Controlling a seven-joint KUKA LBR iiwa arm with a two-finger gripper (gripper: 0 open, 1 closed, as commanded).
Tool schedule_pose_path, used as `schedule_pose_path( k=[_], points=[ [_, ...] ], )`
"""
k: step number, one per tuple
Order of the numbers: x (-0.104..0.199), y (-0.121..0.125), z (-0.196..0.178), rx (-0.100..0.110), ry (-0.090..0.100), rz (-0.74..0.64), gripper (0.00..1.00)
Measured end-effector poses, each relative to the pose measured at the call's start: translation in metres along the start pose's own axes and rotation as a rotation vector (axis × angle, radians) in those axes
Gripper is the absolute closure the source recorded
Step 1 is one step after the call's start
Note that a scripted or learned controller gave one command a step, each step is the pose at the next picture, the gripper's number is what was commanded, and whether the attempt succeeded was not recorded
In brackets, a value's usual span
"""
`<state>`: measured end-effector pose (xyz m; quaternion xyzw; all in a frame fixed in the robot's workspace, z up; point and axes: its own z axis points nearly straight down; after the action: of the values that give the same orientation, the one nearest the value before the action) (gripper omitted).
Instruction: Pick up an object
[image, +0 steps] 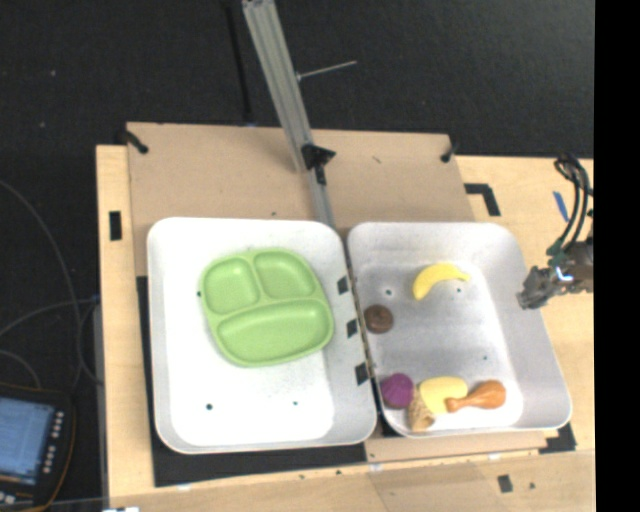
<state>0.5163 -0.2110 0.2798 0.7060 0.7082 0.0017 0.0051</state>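
My gripper (536, 288) at right bin (520, 345) edge, grip state unclear. Nothing picked yet. Banana (438, 279) lies apart from clutter, easiest target.

Right bin's (520, 340) middle lies open between banana (440, 278) and crowded near corner.

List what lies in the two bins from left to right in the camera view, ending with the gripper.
Green divided plate → brown ball → purple ball → yellow banana → orange-brown drumstick-shaped toy → gripper at the right bin's right rim.
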Motion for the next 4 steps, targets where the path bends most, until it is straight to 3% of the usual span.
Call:
schedule_pose_path(
  k=[1,3,4],
  points=[
    [-0.001,0.001,-0.012,0.006,0.003,-0.001,1.00],
    [0.114,0.032,0.004,0.010,0.006,-0.004,1.00],
    [0.169,0.031,0.015,0.009,0.006,-0.004,1.00]
  ],
)
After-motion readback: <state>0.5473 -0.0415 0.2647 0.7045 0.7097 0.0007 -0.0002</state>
